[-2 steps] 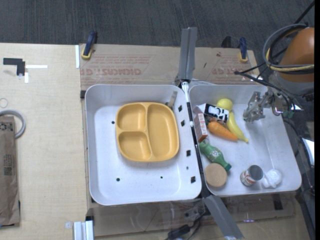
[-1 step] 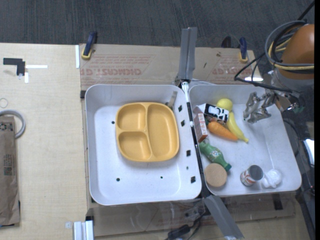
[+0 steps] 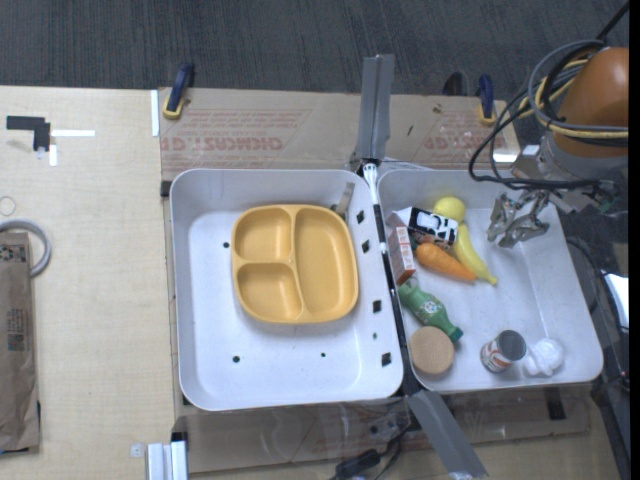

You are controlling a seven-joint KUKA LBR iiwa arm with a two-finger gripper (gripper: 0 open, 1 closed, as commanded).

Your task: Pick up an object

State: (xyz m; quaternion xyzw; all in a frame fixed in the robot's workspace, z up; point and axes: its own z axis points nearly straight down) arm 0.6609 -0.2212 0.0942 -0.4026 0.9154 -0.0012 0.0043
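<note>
Spanning bench (image 3: 80,168): two white bins (image 3: 200,348), dark floor (image 3: 250,18)

Both white bins, the left bin (image 3: 200,298) and the right bin (image 3: 570,298), look like smooth, slightly glossy plastic, and the yellow divided plate (image 3: 296,264) in the left one has a matt plastic look. In the right bin the carrot (image 3: 444,261) and banana (image 3: 470,255) seem smooth plastic, the green bottle (image 3: 429,309) glossy, the can (image 3: 503,350) shiny metal, and the round disc (image 3: 432,350) cork-like and matt. The counter (image 3: 80,218) at left is pale wood, flat brown cardboard (image 3: 270,128) lies at the far side, and the gripper (image 3: 518,220) is bare grey metal.
</note>
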